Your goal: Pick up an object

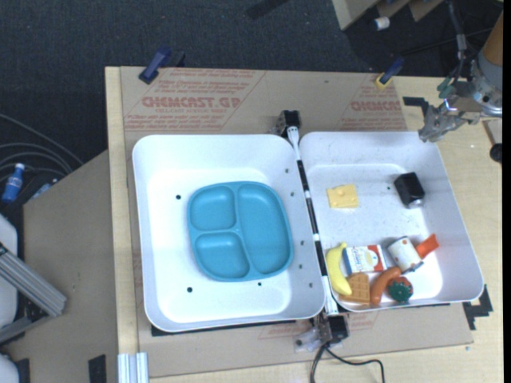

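Hovering: gripper (435,126) hangs over the far right corner of the right bin (455,183), near the rim; nothing seen in it, so prob. parked clear of the contents before a pick.
Jaws: too small/blurry to read; can't tell if released or clenched.
Arm: reaches in from the right edge, w/ only the wrist end in frame.
Right bin: holds all the candidates. Black block (409,188) lies alone near the far right wall; yellow square (342,197) lies flat, apart from the rest, mid-bin.
Pile: banana (338,270), carton (364,258), cracker (358,288), carrot (386,280), roll (404,253) crowd the near side, touching or overlapping; bin looks tilted that way, which would explain the huddle.
Left bin: (160,214) carries a blue tray (239,230) w/ three compartments, lying flat at centre.
Task thing: no target chosen yet; black block is nearest the gripper and has free space around it, so likely the easiest grab.
Risk: the pile gives little room for fingers, and the flat square offers little to pinch.
Counter: brown board (239,102) under both bins, clamps at the far corners.
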You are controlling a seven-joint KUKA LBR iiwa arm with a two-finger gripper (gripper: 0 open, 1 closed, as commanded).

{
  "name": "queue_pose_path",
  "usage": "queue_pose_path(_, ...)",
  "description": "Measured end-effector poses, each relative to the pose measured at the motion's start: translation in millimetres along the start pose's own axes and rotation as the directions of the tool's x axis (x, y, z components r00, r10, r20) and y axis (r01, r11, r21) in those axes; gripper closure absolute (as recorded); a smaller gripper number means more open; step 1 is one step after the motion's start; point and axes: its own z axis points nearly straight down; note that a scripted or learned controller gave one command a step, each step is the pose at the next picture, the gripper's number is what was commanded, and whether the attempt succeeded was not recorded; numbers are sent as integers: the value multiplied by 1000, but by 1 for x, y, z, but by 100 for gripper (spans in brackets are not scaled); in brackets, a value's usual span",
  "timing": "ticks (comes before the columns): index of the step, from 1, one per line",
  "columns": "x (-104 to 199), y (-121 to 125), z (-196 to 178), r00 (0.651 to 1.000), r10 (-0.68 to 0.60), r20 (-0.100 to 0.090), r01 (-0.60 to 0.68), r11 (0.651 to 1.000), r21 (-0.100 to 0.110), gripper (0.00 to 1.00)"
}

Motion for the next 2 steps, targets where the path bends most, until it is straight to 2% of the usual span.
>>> queue_pose_path(1,4,1,-25,1000,0,2,0,1000,-6,100)
queue_pose_path(2,0,0,12,1000,1,0,-1,1000,1,100)
